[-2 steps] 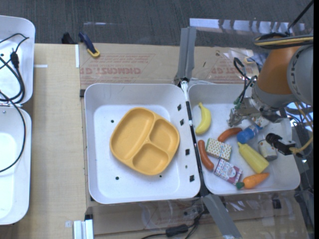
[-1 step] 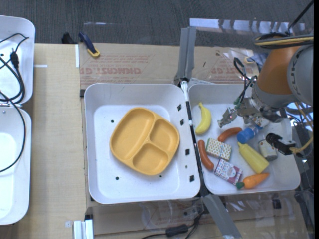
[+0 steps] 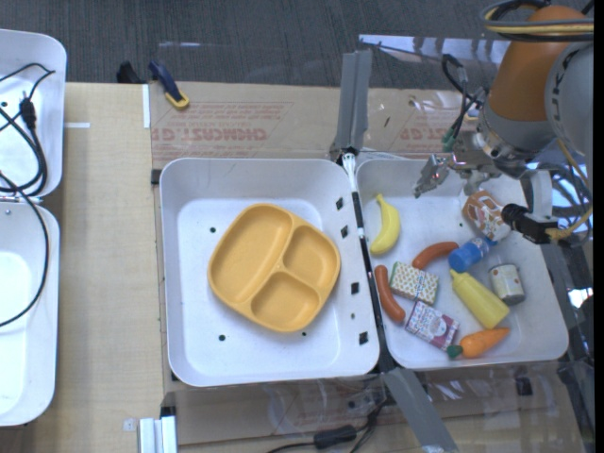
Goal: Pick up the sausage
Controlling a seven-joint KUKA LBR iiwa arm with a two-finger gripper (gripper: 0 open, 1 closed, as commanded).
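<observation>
- Sausage [image 3: 387, 293]: lies in the right bin [image 3: 557, 347] by its left wall, just left of a small patterned box [image 3: 415, 282].
- Carrot [image 3: 481, 342] and yellow bottle [image 3: 478, 298] lie nearer the front rim.
- A second sausage [image 3: 434, 253] lies mid-bin; the banana [image 3: 385, 225] lies further back.
- Gripper [image 3: 429, 179]: hovers over the bin's far edge, holding nothing; I cannot tell how its fingers stand.
</observation>
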